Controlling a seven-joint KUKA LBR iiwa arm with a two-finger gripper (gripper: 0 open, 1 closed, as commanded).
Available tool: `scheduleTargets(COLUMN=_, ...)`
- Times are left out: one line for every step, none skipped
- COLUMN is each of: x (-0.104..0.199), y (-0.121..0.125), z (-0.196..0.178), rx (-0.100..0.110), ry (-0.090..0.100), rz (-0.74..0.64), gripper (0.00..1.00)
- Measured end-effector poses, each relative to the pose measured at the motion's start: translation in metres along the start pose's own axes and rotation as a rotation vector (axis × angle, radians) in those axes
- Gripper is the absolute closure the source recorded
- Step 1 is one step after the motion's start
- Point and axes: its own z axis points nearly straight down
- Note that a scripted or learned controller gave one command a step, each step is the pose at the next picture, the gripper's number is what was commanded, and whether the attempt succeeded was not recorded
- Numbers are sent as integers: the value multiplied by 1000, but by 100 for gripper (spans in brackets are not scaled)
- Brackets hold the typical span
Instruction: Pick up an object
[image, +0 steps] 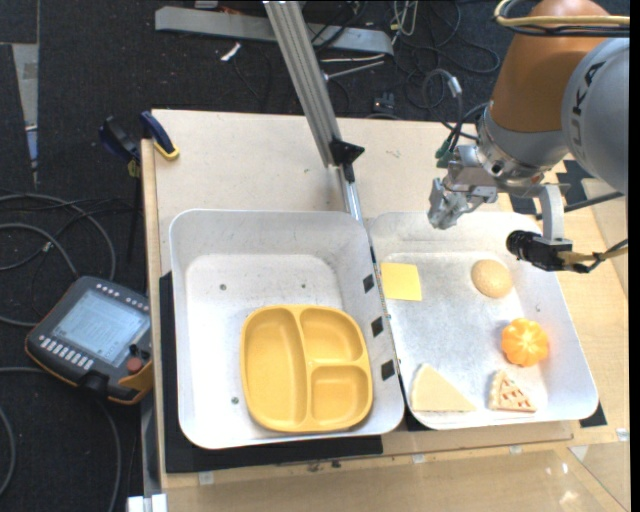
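Looking down from the camera view, we see the gripper (446, 212) hovering above the far edge of the right bin (570, 340), holding nothing; whether its claw is released or clenched we cannot tell. Below it lie a yellow square (402, 281), a tan egg (490, 278), an orange (524, 342) and two wedges (440, 391). A yellow tray (305, 368) sits in the left bin (200, 300). We judge this the approach step; next calls for choosing one piece and descending over it.
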Motion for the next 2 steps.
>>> scheduleTargets(x=48, y=-3, z=-1, rx=1, ry=-1, rz=1, gripper=100)
scheduleTargets(x=98, y=-5, z=17, rx=3, ry=-1, rz=1, gripper=100)
